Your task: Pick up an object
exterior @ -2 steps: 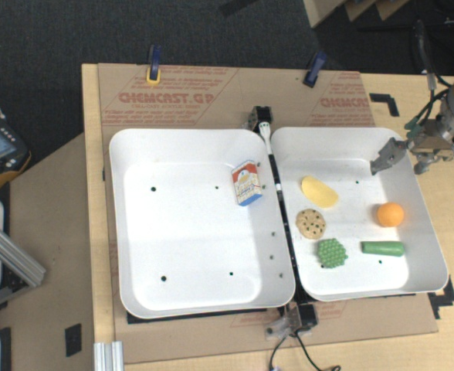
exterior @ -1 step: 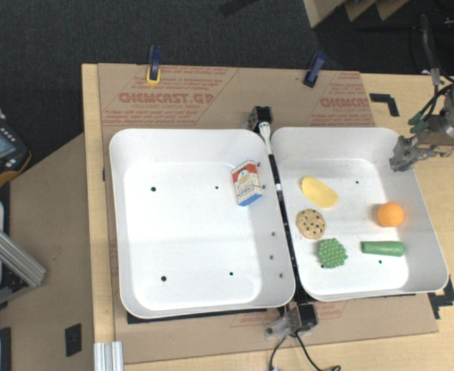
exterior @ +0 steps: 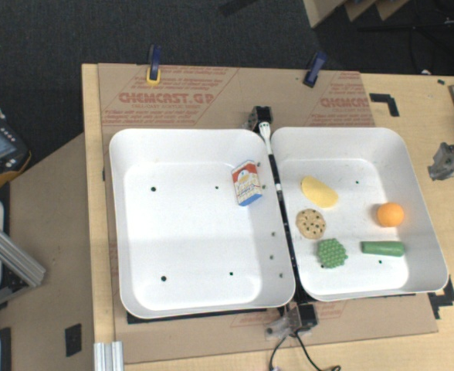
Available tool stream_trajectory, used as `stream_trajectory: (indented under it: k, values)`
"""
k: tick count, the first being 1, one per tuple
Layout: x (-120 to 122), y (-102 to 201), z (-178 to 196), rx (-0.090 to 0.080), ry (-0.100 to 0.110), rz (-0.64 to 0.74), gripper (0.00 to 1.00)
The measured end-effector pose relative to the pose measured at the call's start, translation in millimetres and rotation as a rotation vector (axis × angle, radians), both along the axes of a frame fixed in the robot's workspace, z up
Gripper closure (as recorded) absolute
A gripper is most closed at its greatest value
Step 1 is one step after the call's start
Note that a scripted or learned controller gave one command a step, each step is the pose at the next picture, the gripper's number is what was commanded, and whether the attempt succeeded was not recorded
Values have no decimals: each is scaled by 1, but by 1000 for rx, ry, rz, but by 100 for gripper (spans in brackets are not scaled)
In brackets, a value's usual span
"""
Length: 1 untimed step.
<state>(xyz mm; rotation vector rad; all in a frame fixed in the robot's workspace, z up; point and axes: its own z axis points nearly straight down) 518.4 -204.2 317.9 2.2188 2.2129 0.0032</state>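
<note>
From the one camera above the bench we see two white bins side by side on a brown board (exterior: 211, 91) with red print. The left bin (exterior: 134, 207) holds one thing, a small carton (exterior: 246, 184) in red, white and blue. It lies near the bin's right wall, towards the far end.

The right bin (exterior: 412, 168) holds five things, any of them open to picking. A yellow piece (exterior: 319, 192) lies left of the middle. Just in front of it, apart by a thin gap, is a round cookie (exterior: 310, 223) with dark specks. A bumpy green ball (exterior: 332, 253) sits near the cookie, closer to the front wall. A green stick (exterior: 382, 247) lies flat to its right, pointing across the bin. An orange ball (exterior: 390, 214) rests just behind the stick, near the right wall. None of the six touches another.

Two blue clamps (exterior: 154, 62) grip the board's far edge. A black clip (exterior: 260, 117) sits where the bins meet at the back, and a cable (exterior: 289, 346) leaves the joint at the front. A small grey metal piece (exterior: 445, 161) stands off the right bin's right rim; we cannot make out what it is. How the gripper is set, spread or pressed together, we cannot tell. Nothing is lifted off the bin floors.
</note>
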Motion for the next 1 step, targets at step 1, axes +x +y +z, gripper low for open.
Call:
stream_trajectory:
  k: [1]
  values:
    - [-37,26,42,3,3,4,100]
